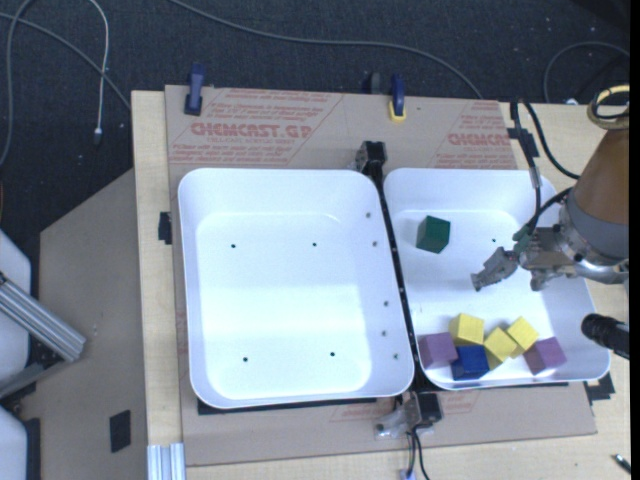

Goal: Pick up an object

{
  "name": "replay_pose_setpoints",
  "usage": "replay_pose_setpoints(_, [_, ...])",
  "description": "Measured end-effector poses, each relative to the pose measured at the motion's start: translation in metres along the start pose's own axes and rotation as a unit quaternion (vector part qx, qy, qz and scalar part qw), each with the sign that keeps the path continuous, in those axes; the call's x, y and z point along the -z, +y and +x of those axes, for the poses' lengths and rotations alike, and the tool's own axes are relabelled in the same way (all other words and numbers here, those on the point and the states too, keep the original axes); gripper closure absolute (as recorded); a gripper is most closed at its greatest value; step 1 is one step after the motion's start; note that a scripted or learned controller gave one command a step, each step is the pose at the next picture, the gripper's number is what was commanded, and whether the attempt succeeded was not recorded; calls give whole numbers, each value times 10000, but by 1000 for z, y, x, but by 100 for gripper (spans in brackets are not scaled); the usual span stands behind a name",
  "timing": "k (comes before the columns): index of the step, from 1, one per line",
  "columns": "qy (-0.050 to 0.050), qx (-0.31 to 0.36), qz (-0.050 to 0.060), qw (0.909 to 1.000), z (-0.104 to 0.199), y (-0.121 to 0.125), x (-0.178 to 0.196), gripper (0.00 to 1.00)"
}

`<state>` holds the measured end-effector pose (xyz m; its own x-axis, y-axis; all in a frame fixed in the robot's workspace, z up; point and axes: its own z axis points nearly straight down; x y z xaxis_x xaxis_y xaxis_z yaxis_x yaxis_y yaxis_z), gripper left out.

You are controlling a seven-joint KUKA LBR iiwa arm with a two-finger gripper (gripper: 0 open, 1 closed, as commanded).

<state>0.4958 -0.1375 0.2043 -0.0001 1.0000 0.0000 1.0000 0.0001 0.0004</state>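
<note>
Looking down, you've got the bench (150,268) spread wide, a printed board across its far side. On it sit two white bins side by side: the left bin (290,288) shows you bare floor, and the right bin (470,208) carries all the blocks. Your arm (605,198) comes in from the right, orange band up top, grey wrist hanging over the right bin's right half. Down at its tip, the gripper (512,268) hovers over open white floor, fingers spread apart, nothing between them. It points left, and you can see one grey finger (490,273) reaching toward the bin's middle.

Now the small stuff. A green block (433,234) sits alone toward the far side of the right bin, up and left of the gripper, apart from it. Along the near edge you've got a tight cluster: purple block (437,348) on the left, blue block (469,363) beside it, three yellow blocks (467,328) bunched across the middle, and a second purple (543,354) at the right end.
</note>
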Motion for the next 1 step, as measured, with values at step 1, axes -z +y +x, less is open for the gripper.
replay_pose_setpoints(1, [-2,21,12,10000,24,102,-99,0])
